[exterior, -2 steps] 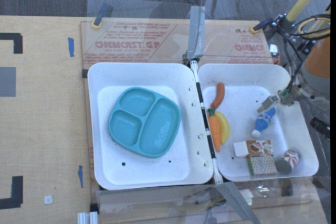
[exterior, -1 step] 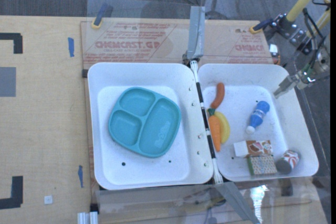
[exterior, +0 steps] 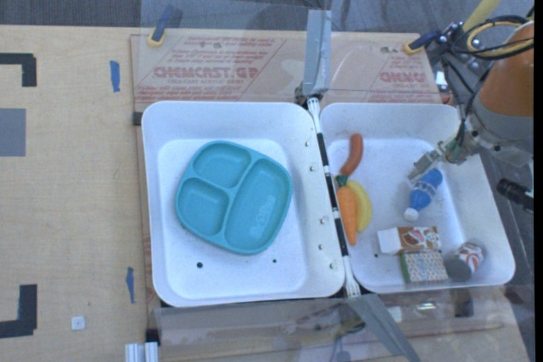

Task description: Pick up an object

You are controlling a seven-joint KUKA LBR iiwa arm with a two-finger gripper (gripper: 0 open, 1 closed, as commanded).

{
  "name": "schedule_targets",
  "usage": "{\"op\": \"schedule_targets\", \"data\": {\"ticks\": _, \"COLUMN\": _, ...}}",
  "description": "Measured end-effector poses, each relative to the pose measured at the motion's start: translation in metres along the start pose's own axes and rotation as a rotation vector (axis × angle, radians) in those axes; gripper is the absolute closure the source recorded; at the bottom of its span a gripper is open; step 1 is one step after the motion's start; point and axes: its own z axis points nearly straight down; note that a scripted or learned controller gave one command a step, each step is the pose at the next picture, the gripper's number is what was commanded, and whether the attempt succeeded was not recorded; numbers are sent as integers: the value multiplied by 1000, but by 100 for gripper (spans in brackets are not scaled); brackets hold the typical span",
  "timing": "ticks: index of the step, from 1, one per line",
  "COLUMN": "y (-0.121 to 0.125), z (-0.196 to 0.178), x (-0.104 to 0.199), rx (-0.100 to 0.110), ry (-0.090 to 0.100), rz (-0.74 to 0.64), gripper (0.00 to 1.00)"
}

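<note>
The small plastic bottle (exterior: 423, 194), lying in the right bin (exterior: 501, 267) just right of the banana (exterior: 363, 206), is judged light, rigid and slippery, best gripped across its body; the gripper (exterior: 427, 166) hovers just above it, its opening indiscernible.

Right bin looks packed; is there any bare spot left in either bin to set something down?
Some. In the right bin, bare floor lies between the banana and the bottle, and along the far wall beyond the sausage. Its near corner is crowded with cartons. In the left bin, the blue plate leaves a bare strip along the near wall.
</note>
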Motion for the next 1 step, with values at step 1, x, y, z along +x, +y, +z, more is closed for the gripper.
{"op": "schedule_targets", "data": {"ticks": 1, "y": 1, "z": -12, "x": -1, "rx": -5, "ry": -4, "rz": 1, "gripper": 100}}
